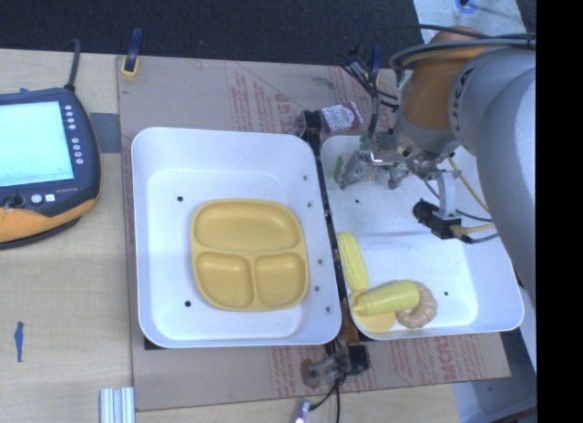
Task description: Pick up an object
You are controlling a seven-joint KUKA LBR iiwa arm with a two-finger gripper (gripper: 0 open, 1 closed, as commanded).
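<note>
I am reaching in over the right shallow white plastic bin (492,316), my gripper (378,168) hanging at its far left corner, and I cannot tell its state from here. Near the front of that bin a yellow corn cob (352,261) is lying beside the left wall, with a yellow plastic bottle (387,298) and a tan ring-shaped doughnut (422,306) touching each other just behind the front rim. The left white bin (155,230) is holding a yellow three-compartment plate (249,253), and a pendant with a screen (41,161) is sitting on the table (64,321) at far left
</note>
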